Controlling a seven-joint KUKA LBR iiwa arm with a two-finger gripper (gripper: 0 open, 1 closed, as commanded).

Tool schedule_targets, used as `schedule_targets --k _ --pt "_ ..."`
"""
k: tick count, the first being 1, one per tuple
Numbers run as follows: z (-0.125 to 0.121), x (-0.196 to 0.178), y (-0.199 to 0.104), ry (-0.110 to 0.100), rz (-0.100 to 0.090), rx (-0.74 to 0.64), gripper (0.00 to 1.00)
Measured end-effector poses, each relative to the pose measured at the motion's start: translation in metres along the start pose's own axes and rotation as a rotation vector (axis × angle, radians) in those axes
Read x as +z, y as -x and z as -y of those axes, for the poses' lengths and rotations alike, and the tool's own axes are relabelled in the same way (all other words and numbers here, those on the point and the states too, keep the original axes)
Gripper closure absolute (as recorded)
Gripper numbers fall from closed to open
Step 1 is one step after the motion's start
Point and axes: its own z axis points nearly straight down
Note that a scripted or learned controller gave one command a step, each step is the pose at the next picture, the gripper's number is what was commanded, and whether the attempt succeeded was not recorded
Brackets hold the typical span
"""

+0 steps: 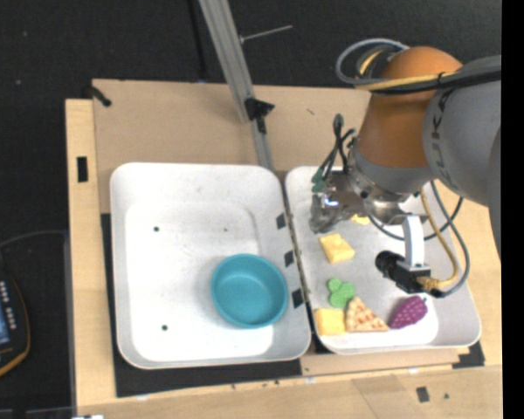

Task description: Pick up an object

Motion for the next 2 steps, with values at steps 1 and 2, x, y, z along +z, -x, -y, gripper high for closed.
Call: schedule_targets --k 1,2 --pt "-0.028 -0.007 -0.050 0.002 -0.001 -0.002 1.00" --pt "-0.044 -0.010 -0.099 0.001 -0.001 -0.001 1.00"
